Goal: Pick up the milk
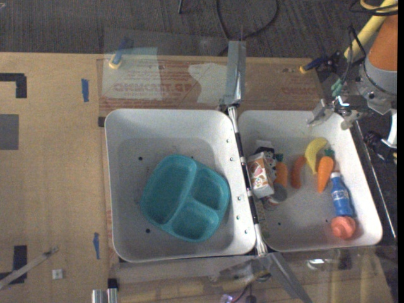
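Up at the far right corner of the right-hand white bin (372,223), the two-finger gripper (333,111) hangs over the rim with its thin fingers splayed apart, clamped on nothing and touching nothing. The grey arm with its orange band (386,43) reaches in from the upper right, tilted down toward the bin.

The small brown-and-white milk carton (259,173) lies on its side against the left wall of that same bin, well apart from the gripper. Near it rest a yellow banana (315,151), an orange carrot with a green top (324,172) and a blue-labelled bottle with a red cap (341,204).

The left white bin (126,137) holds a teal divided plate (185,197). Both bins sit on a tan cardboard-covered bench (50,188) marked with blue tape, with dark carpet (95,11) beyond.
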Controlling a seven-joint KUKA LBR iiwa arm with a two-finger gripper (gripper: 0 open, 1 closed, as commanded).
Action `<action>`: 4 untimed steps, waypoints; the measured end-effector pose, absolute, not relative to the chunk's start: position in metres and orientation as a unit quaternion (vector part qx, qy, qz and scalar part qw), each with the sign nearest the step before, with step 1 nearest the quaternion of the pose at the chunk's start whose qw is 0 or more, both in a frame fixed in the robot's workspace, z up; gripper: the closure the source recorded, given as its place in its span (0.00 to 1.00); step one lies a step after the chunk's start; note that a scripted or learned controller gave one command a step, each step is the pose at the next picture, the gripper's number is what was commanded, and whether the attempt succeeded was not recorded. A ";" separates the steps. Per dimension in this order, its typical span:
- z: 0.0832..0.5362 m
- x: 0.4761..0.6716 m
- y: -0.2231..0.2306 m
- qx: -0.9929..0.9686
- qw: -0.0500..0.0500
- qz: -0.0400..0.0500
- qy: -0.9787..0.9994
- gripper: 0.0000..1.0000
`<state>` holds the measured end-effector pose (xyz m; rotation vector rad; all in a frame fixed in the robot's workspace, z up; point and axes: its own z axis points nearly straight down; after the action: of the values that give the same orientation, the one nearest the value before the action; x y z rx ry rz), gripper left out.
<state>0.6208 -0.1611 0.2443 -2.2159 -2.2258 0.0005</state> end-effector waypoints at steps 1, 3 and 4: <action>0.143 0.615 -0.093 -0.728 0.000 0.000 -0.686 0.00; 0.158 0.596 -0.116 -0.780 -0.001 0.000 -0.626 0.00; 0.168 0.597 -0.116 -0.780 -0.002 -0.001 -0.626 1.00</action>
<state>0.5968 -0.1163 0.1684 -2.4530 -1.9700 -0.0033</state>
